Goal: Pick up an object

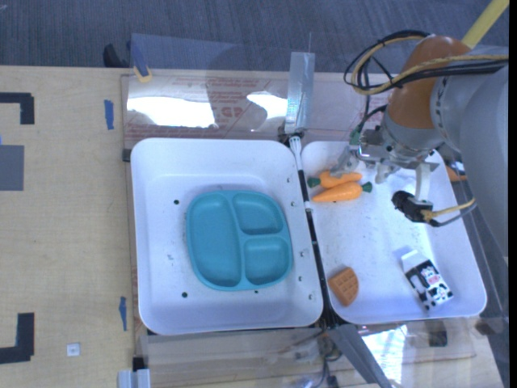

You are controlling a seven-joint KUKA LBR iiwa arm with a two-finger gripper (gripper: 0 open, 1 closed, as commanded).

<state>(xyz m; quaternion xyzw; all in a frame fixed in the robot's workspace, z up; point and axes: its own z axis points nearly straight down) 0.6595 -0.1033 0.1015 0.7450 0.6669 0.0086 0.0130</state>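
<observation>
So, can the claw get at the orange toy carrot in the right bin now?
Probably yes: the claw hangs just above the orange toy carrot, at the right white bin's far end, and nothing lies over it.

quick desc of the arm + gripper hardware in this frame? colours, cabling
Grey arm with a rounded orange band above the wrist. Black and yellow cables loop off the top of the band. Below it sits a metallic silver gripper, small and angular; another yellowish cable runs to a black connector.

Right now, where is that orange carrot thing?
In the camera view the carrot lies in the right bin, at its far left corner beside the divider, with the robot's hand just to its right.
</observation>
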